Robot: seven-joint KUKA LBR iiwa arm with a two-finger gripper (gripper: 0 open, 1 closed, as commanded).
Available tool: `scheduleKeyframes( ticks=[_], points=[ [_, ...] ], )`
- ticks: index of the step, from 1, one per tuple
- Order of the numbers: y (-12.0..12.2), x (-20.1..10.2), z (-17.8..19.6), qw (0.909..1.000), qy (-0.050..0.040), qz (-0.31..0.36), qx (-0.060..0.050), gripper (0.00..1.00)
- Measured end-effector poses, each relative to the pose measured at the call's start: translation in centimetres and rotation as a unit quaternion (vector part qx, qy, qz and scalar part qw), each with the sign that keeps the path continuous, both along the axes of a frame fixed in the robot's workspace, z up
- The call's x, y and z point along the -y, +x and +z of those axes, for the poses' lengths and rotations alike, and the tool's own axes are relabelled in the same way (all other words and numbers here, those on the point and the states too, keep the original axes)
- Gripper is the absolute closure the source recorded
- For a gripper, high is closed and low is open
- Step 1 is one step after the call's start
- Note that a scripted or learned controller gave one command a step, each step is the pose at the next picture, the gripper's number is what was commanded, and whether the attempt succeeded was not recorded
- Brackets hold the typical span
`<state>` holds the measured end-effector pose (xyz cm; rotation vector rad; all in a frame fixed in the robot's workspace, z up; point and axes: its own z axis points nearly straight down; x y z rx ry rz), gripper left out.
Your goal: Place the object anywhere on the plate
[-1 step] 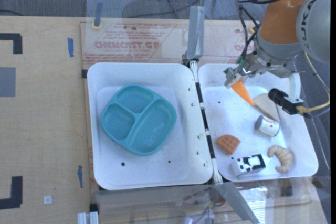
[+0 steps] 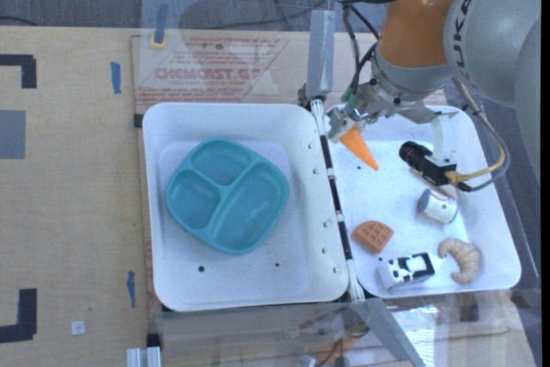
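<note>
the claw [image 2: 347, 119] grips an orange carrot [image 2: 361, 149] above the right bin [image 2: 494, 262]; teal plate [image 2: 227, 195] lies left.

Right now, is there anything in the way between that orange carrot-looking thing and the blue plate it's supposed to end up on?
Only the rims where the two bins meet. The carrot hangs at the gripper over the right bin, near that divide. The plate sits in the left bin with its compartments bare, so the way across looks open.
</note>
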<state>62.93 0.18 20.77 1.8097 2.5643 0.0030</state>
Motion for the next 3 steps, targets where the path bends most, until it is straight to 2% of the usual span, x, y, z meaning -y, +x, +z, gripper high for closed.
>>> scheduleKeyframes(
  ticks=[1, 2, 3],
  points=[
    [-8.1, -5.9, -2.3, 0.9998, 0.0001, 0.022, -0.002, 1.00],
    [-6.1, -17.1, -5.7, 0.9887, 0.0000, 0.150, 0.000, 1.00],
    [-6.1, -17.0, -5.7, 0.9887, 0.0000, 0.150, 0.000, 0.00]
  ],
)
